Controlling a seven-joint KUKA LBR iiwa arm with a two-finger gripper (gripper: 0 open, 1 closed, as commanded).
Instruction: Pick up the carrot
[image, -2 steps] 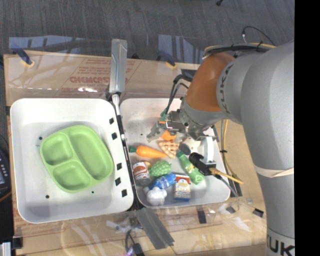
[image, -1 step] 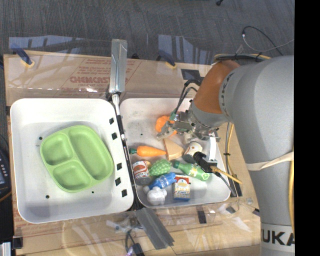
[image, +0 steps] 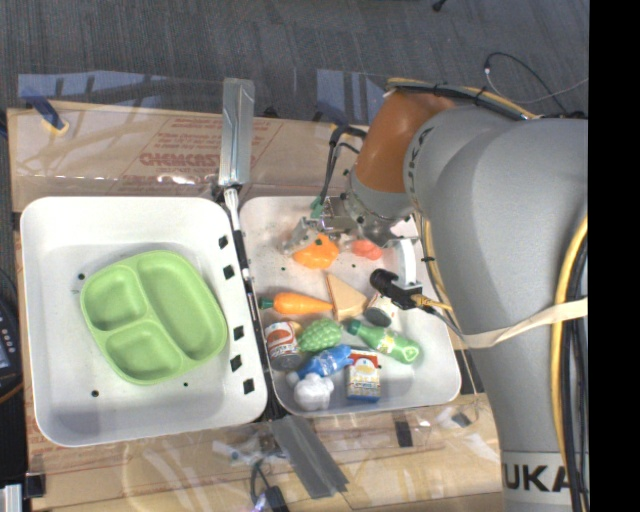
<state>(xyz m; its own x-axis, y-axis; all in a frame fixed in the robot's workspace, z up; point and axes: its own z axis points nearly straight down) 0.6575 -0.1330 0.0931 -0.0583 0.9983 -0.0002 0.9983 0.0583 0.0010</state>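
Observation:
The carrot (image: 302, 304) is orange with a green stub at its left end. It lies flat near the left wall of the right bin (image: 440, 385), about halfway down. My gripper (image: 322, 226) hangs over the far part of that bin, above and slightly right of the carrot and apart from it. Just below the gripper sits a separate orange toy vegetable (image: 317, 253). Nothing shows in the gripper's grasp.
Around the carrot lie a tan wedge (image: 345, 296), a small can (image: 283, 340), a knobbly green piece (image: 320, 333), a green bottle (image: 388, 344), a blue bottle (image: 326, 362), a small carton (image: 364, 379) and a white ball (image: 312, 393). The left bin holds a green divided plate (image: 152, 315).

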